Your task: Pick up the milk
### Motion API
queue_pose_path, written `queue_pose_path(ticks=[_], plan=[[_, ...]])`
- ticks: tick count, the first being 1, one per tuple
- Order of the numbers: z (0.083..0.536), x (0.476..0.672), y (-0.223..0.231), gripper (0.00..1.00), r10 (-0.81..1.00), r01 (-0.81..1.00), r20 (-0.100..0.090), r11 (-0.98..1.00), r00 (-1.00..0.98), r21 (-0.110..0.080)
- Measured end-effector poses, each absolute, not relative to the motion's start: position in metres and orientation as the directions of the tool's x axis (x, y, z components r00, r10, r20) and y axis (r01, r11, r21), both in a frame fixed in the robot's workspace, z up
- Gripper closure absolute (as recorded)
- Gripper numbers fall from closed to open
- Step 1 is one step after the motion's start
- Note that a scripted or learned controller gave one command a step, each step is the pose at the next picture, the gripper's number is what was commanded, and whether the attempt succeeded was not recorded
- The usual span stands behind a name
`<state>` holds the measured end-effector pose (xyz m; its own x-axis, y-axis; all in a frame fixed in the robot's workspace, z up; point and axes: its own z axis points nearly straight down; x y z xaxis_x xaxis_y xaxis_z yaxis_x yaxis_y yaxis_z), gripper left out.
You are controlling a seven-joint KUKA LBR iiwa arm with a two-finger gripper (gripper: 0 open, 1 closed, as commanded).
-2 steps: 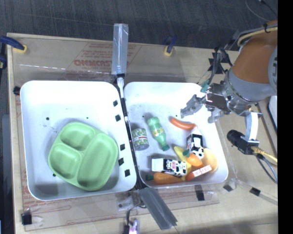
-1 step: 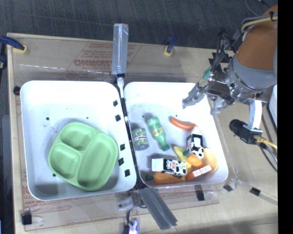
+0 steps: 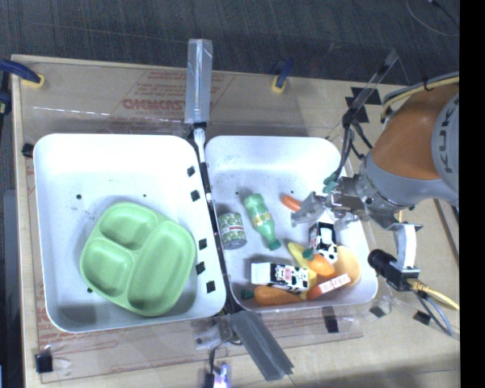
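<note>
Approach step, judging by pose. Grey two-finger gripper (image 3: 326,217) hanging over the right white bin (image 3: 267,148), toward its right edge; open or closed, cannot tell. Cow-patterned milk carton (image 3: 280,275) lying flat near the front edge, beside an orange carrot (image 3: 276,296). Next: shift frontward, descend, close.

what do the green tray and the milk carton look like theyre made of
The green tray looks like moulded plastic with a smooth, slightly matte finish: one uniform colour and rounded compartments. The milk carton seems to be a toy, either printed card or plastic: flat white faces with black cow patches. The picture leaves that open.
</note>
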<state>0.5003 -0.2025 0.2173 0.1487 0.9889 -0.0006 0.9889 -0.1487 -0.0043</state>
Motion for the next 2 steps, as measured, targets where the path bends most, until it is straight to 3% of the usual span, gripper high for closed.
queue_pose_path(ticks=[1,2], plan=[[0.268,0.500,-0.206,0.00,0.989,0.989,0.000,-0.147,0.147,-0.001],[0.244,0.531,-0.205,0.00,0.992,0.992,-0.001,-0.128,0.128,-0.003]])
